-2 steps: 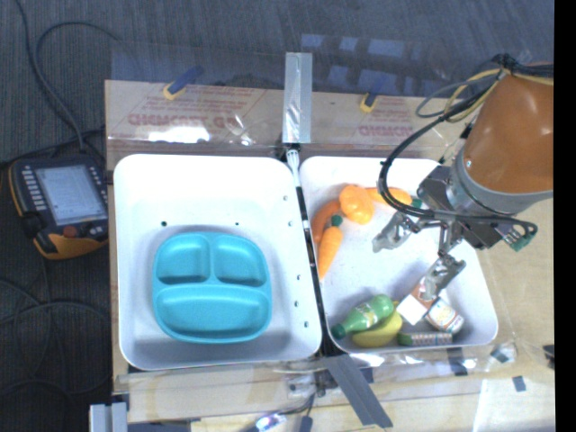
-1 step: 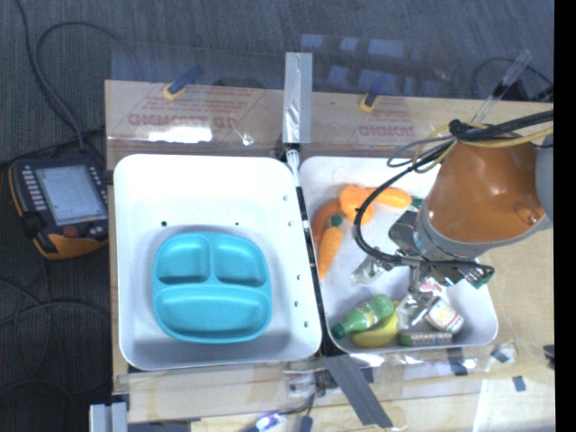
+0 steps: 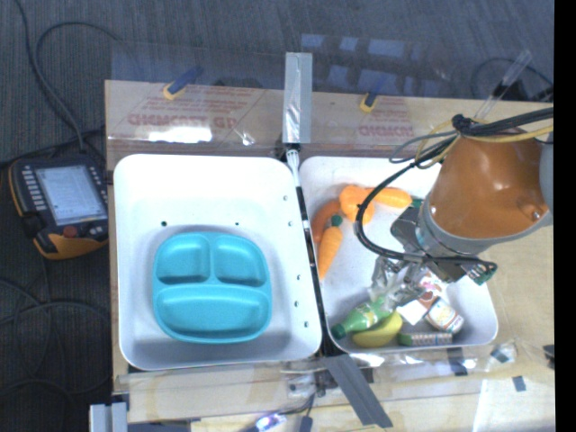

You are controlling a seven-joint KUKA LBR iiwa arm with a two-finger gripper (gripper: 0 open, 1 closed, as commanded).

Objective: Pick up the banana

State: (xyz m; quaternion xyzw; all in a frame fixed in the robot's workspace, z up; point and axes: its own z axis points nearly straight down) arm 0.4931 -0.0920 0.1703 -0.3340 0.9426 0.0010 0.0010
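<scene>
The yellow banana (image 3: 385, 329) lies near the front edge of the right bin (image 3: 310, 174), curved, with a green bottle-like toy (image 3: 354, 319) touching its left end. My gripper (image 3: 397, 288) hangs low in the right bin, just above and slightly behind the banana. The arm's orange band (image 3: 490, 187) covers the bin's right rear part. Nothing can be made out between the jaws; cables and the wrist body hide much of the gripper.
An orange carrot (image 3: 329, 241) and another orange toy (image 3: 371, 196) lie at the right bin's back left. A small printed box (image 3: 443, 317) and a dark green item (image 3: 425, 337) sit right of the banana. A blue divided plate (image 3: 211, 286) rests in the left bin (image 3: 135, 187).
</scene>
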